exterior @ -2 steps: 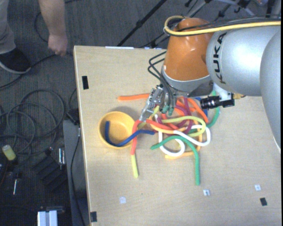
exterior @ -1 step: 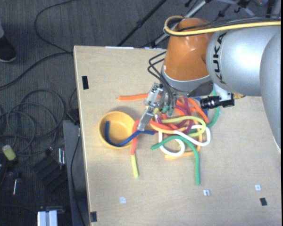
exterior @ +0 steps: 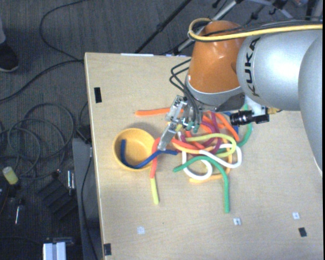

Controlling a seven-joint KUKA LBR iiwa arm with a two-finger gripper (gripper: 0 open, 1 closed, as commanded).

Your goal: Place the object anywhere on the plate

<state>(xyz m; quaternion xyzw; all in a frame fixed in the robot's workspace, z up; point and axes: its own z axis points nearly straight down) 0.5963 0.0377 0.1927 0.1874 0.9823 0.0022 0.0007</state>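
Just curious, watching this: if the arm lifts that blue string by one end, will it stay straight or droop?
Probably droop: the blue strand already bends over the yellow bowl's rim. It looks light, and may drag neighbours from the tangled pile of coloured strands.

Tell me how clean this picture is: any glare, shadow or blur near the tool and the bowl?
Camera view: light is even and soft across the wooden bench; no hard glare. The arm is large and slightly soft at upper right. The tool is small and blurry against the tangle of coloured cords, so its fingers are not readable. The yellow bowl shows a shaded inner wall.
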